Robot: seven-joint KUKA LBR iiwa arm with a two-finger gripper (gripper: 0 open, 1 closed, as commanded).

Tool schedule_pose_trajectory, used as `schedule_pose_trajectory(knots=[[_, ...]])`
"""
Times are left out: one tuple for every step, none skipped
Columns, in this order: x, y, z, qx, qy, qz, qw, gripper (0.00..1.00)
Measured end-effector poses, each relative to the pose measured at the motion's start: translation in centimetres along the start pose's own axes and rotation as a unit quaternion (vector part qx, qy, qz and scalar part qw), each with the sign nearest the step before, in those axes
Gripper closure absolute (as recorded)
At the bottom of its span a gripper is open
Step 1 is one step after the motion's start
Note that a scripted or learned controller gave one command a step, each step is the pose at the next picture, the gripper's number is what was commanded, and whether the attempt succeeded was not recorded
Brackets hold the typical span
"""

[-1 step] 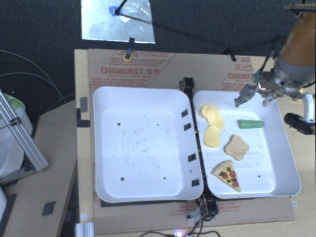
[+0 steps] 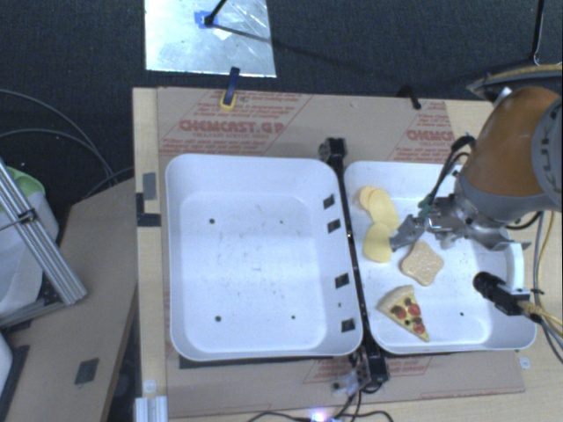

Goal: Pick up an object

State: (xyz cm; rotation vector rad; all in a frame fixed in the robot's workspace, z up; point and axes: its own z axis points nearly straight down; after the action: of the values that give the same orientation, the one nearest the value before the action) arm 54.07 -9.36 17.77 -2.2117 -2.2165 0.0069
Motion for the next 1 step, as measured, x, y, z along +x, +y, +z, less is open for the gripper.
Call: schedule_pose_trajectory(knots=[[-4.50, -5.14, 8.55, -0.004, -0.001, 0.005, 1.0000, 0.00]])
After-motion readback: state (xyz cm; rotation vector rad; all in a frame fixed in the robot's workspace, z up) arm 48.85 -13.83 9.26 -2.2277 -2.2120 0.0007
